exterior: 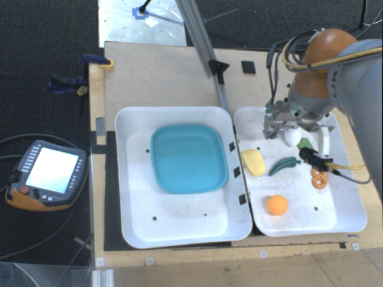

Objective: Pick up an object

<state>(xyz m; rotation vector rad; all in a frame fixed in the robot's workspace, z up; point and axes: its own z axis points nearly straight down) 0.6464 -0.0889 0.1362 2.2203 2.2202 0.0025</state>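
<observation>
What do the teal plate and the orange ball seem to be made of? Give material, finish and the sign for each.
Teal plate: probably moulded plastic, smooth and semi-matt; even colour, rounded corners, soft sheen.
Orange ball: likely plastic or rubber, matt; uniform colour with no bright glint. It is too small to judge texture.

Over in the right-hand shallow white bin [353, 217], the pickable pieces are spread out. A pale yellow, rounded lemon-like object [254, 162] lies at the bin's left edge, tilted slightly. Just beside it to the right, a slim dark green curved pod-shaped object [282, 165] lies slantwise on the floor. Below them, well apart, a small round orange ball [277, 205] sits alone. Farther right, a small orange ring-shaped piece [319, 180] lies flat. Near the bin's upper part, a white rounded object [292, 137] shows with a small green piece [304, 144] touching it.
</observation>
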